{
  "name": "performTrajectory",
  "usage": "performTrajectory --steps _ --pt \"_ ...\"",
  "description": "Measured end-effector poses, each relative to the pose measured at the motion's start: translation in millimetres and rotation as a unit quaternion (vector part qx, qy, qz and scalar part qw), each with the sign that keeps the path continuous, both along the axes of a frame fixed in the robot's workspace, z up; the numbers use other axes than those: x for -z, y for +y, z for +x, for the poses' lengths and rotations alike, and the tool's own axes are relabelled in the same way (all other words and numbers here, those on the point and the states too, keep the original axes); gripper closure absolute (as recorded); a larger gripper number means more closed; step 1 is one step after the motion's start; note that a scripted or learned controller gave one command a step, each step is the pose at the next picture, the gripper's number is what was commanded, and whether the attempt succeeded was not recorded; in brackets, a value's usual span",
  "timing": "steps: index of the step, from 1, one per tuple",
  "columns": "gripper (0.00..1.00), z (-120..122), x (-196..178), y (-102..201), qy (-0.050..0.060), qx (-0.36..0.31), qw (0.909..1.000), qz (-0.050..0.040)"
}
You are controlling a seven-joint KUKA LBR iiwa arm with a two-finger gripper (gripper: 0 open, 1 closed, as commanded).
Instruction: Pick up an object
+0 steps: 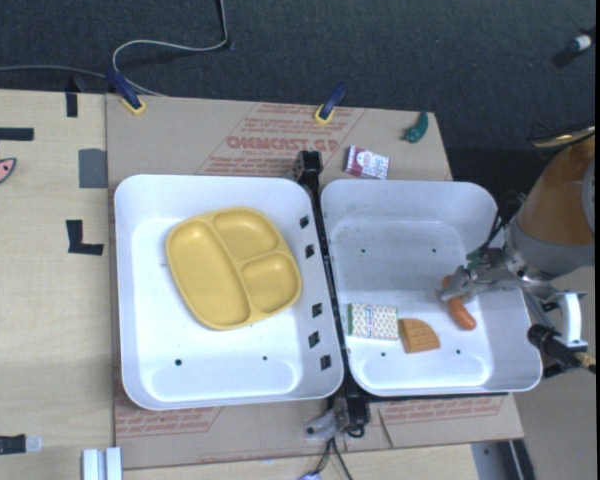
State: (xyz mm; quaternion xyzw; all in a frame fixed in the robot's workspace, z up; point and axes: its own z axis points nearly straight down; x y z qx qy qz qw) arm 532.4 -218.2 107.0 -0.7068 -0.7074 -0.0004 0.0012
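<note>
Three small things lie in the right bin. A green-and-white patterned packet is near the front left, a brown cracker-like piece sits beside it, and an orange-red sausage-shaped piece lies to the right. My gripper hangs low over the bin's right side, just above and touching or nearly touching the sausage piece's upper end. The grey and orange arm comes in from the right. In the left bin a yellow divided plate lies flat.
Behind the bins on the cardboard are a small red-and-white packet, a teal object and two yellow clamps. A black divider fixture runs between the bins. The right bin's back half is bare.
</note>
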Motion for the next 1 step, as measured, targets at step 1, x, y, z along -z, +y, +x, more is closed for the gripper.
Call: performTrajectory --steps 1 --pt "1.00 -4.4 -111.3 56.8 -0.002 -0.001 1.0000 -0.0012"
